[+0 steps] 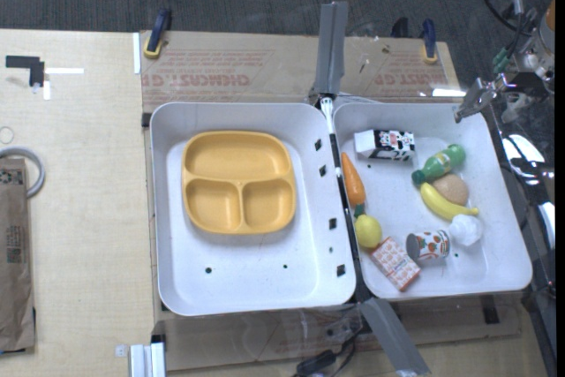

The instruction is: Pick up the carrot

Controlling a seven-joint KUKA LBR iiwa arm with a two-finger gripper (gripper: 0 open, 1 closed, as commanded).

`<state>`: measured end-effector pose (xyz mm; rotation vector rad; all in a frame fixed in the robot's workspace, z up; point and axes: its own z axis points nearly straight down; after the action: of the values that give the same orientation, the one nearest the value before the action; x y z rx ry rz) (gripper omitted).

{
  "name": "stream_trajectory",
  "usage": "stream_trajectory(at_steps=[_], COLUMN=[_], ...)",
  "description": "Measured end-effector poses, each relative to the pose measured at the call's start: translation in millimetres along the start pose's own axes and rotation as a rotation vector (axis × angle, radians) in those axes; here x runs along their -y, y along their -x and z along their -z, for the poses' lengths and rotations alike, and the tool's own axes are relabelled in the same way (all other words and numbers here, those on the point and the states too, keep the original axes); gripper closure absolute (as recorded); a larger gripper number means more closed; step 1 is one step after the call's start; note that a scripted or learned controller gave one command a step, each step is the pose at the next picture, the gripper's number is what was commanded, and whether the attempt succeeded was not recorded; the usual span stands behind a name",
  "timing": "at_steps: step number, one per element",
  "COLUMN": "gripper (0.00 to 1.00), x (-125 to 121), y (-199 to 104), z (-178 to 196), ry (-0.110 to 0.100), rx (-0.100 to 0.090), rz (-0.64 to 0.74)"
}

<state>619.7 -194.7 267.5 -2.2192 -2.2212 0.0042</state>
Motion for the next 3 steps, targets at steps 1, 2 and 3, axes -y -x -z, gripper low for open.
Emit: stream_trajectory(at_steps=[1,2,3], gripper=[0.00,0.00,0.00], x=[81,137,85], y=[-132,-169,-195], z=[-21,-78,-78], ry=[0.000,-0.002,-0.001], rx=[0.000,0.000,0.001], rz=[0.145,0.093,0.177])
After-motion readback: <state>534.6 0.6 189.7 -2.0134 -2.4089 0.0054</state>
